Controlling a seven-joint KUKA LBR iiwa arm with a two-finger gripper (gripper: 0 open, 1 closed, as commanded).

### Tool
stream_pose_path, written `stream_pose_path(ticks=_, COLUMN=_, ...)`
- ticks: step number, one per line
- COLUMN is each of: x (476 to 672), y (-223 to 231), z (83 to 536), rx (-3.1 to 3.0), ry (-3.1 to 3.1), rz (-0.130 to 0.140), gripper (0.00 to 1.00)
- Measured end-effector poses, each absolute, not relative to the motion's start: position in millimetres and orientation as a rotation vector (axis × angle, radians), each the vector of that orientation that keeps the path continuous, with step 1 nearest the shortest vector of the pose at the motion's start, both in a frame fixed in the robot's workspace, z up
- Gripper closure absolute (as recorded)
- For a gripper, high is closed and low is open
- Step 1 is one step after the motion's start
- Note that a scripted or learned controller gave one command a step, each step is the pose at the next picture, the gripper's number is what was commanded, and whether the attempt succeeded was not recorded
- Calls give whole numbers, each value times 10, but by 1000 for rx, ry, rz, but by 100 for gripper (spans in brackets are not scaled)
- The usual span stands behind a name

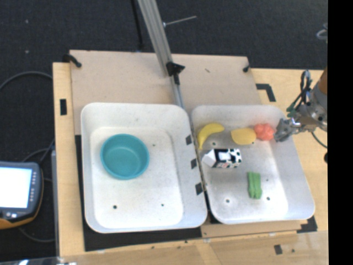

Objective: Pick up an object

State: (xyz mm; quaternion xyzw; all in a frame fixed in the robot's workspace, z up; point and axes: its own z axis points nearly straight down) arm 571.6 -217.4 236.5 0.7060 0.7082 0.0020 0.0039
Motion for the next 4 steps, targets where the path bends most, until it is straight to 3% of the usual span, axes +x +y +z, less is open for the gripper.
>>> stream_pose_path(ticks=4, x=6212, y=-90, z=2401, rx=2213, ry=2230, rz=5, gripper=100)
